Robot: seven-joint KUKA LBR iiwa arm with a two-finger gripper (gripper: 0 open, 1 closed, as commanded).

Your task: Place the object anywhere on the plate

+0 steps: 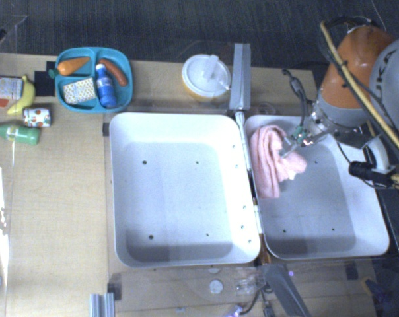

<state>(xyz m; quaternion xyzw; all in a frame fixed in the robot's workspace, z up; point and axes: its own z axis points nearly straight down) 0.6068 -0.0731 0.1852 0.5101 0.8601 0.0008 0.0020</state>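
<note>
A crumpled pink cloth [271, 160] lies in the right bin [331, 236], against its left wall near the back. My gripper [296, 142] reaches down from the right and sits at the cloth's upper right edge, touching or just above it. A blue divided plate [123, 81] rests on the bench beyond the left bin's back left corner. It carries toy food: an orange piece, a sausage, a blue bottle and a patterned square.
The left bin [180, 190] is beside the right one, with a metal post [239, 78] at the back between them. A round white-lidded container [206, 76] stands behind the bins. Small toys, a can and a green bottle [14, 133] lie at far left.
</note>
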